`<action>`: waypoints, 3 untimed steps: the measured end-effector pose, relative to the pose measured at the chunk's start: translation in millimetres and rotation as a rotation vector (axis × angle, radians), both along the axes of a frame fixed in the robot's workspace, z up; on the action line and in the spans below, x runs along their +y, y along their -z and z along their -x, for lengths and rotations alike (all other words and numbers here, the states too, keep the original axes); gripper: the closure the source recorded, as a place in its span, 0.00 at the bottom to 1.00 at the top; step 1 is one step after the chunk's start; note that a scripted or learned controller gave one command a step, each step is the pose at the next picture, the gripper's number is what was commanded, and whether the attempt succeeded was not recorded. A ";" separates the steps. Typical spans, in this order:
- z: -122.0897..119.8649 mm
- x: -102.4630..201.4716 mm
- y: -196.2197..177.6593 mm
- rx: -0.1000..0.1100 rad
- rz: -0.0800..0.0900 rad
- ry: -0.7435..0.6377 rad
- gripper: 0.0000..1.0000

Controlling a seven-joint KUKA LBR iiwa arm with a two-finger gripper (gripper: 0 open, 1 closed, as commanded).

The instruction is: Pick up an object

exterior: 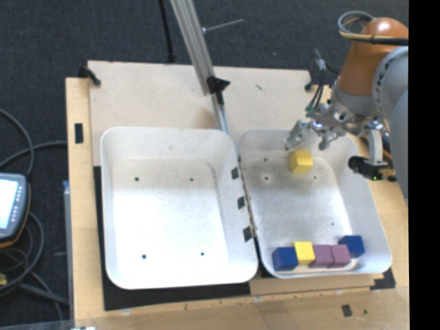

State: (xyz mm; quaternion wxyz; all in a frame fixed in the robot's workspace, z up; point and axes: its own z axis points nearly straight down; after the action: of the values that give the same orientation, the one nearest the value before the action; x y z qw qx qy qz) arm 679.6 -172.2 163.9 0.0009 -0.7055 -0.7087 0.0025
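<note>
Yellow cube (301, 161) is seen in the right bin (357, 205), near its far end, resting on the bin floor or just above it; which of the two cannot be told. Directly above it the pincer (311, 137) is positioned, with its two fingers spread apart and angled outward. The cube is found just below the fingertips rather than between them, so nothing is seen gripped. The grey arm with its orange band (361, 64) is extended in from the right. Along the near wall of the same bin a row of blocks is lined up: a blue cube (284, 258), a second yellow cube (304, 252), two purple cubes (331, 255) and another blue cube (352, 245). The left bin (172, 205) is placed beside it on the table (151, 95).
</note>
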 end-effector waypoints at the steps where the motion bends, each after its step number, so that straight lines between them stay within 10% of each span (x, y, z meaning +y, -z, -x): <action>1: 9.7 8.4 54.6 -0.009 -0.001 0.001 0.00; 2: 9.7 8.0 44.8 -0.009 -0.002 0.002 1.00; 3: 41.2 93.9 -38.4 -0.013 -0.004 -0.005 1.00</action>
State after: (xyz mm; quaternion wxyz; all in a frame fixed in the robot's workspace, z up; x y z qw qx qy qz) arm 638.4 -78.3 202.3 -0.0022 -0.7038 -0.7103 -0.0037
